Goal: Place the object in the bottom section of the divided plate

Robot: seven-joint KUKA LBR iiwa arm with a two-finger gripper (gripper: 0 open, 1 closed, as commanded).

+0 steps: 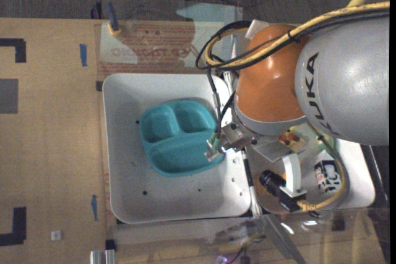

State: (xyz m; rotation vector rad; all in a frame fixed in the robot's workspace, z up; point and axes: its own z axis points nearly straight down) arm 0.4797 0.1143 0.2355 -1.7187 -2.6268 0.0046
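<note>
Blue tape marks and black squares sit on the wooden bench at the frame's left. Just right of it, the left white bin holds a teal divided plate, lying a little above the bin's middle, with open white floor below and to its left. Above the bin a board carries red print, mirrored and unreadable. The gripper hangs at the plate's right rim over its large lower section; something small and pale shows at its tips, but whether the claw is spread or pinching cannot be told. Further right, "KUKA" reads on the grey arm, which covers most of the right bin
</note>
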